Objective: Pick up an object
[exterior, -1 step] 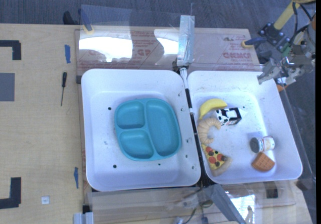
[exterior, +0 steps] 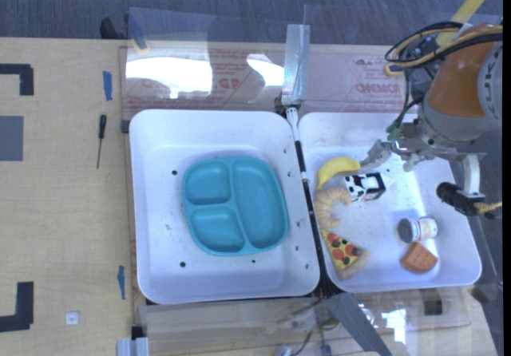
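The likeliest trouble from here is a miss or a double contact: the objects in the right bin [exterior: 471, 267] are crowded just below and to the left of the end effector [exterior: 393, 149], so a descent that drifts could land on a seam between two of them and push them apart rather than close around one. The black-and-white toy [exterior: 366, 184] lies just beneath and slightly left of the end effector, with the banana [exterior: 337, 168] touching or nearly touching it on the far side, and the croissant [exterior: 330, 204] just below that; nudging any one would probably shove its neighbour. The pizza slice [exterior: 345, 253] lies further down along the bin's left wall, well clear of the end effector, while the small can [exterior: 417, 228] and the orange wedge-shaped toy [exterior: 418, 258] sit below and to the right, apart from the cluster and perhaps easier targets. The end effector hangs over the upper part of the right bin, near the back wall, under the orange band of the arm; its tip looks like a pale angled piece pointing towards the banana, but the view is too small and cluttered with cables to judge how far open it is, so I cannot tell. Nothing is visibly caught in it, and no object looks lifted off the bin floor. The blue divided plate [exterior: 235, 204] in the left bin [exterior: 152, 187] lies well to the left, out of the way.
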Tool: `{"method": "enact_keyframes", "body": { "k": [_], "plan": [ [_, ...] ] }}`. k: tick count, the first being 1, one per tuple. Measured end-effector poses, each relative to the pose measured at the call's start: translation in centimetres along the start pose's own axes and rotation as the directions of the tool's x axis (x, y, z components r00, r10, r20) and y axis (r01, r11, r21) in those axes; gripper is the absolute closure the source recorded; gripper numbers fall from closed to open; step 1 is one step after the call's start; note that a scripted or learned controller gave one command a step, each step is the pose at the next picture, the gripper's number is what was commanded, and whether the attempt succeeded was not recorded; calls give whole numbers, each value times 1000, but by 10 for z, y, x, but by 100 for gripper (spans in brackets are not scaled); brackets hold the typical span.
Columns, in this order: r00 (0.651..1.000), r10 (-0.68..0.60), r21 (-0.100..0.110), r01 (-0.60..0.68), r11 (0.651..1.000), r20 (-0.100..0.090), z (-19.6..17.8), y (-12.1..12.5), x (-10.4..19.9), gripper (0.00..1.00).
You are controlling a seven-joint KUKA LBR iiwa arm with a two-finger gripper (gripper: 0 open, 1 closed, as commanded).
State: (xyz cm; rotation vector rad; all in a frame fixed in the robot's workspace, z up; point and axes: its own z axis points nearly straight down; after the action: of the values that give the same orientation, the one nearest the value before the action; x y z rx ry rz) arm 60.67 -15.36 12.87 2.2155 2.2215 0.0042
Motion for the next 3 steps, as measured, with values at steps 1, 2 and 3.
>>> {"method": "enact_keyframes", "body": {
  "k": [1, 2, 3],
  "plan": [
    [1000, 0, 0, 0, 1000, 0, 42, 3, 45, 0],
    [1000, 0, -6, 0, 1000, 0, 29, 5, 45, 100],
    [1000, 1, -5, -1, 1000, 0, 30, 5, 45, 0]
  ]
}}
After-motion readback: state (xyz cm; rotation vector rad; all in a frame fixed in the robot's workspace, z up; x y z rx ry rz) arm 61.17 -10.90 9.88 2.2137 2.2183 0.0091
